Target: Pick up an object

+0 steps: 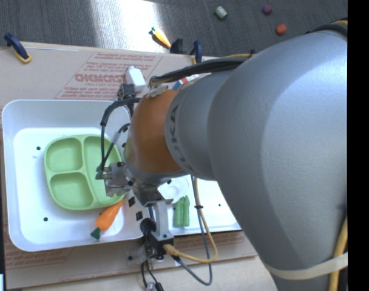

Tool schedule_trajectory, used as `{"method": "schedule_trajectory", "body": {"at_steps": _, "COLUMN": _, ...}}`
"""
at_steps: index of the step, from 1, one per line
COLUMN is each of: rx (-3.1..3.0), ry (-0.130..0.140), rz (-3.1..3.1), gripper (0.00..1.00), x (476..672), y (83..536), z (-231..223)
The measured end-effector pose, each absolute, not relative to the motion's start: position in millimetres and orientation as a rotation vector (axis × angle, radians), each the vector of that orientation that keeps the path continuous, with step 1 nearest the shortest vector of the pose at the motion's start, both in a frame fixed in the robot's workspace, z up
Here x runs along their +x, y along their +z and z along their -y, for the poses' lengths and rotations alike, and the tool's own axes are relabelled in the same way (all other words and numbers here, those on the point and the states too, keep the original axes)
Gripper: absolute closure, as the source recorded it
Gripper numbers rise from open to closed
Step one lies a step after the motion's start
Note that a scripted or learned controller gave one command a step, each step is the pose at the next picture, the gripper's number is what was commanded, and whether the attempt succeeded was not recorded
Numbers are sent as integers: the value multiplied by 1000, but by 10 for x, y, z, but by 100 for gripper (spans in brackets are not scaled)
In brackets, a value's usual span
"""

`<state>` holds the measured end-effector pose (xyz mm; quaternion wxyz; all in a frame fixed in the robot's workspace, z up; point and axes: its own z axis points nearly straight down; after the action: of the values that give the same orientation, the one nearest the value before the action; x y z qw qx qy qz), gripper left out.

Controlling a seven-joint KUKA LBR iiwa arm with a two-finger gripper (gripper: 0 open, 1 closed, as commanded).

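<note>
A green divided plate (75, 171) lies in the left white bin (17, 180). An orange toy carrot (108, 217) with a green stem rests just off the plate's near right corner, on the bin floor. A green ridged piece (182, 211) lies in the right bin, close to the divider. My arm's orange band (151, 135) and grey body cover the middle of the view. The gripper (115, 183) hangs over the plate's right edge, just above the carrot; its fingers are hidden by the wrist.
A cardboard sheet (81, 74) lies under the bins, held by blue and orange clamps at the back. Small bits lie on the dark carpet behind. Cables (190, 256) loop over the bench's front edge.
</note>
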<state>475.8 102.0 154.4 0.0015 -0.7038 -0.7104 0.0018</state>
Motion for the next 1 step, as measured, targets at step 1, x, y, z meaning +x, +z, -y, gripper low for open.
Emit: {"method": "schedule_trajectory", "body": {"at_steps": 1, "rx": -2216, "ry": 0, "rz": 2227, "gripper": 100, "x": 4771, "y": 2068, "z": -325}}
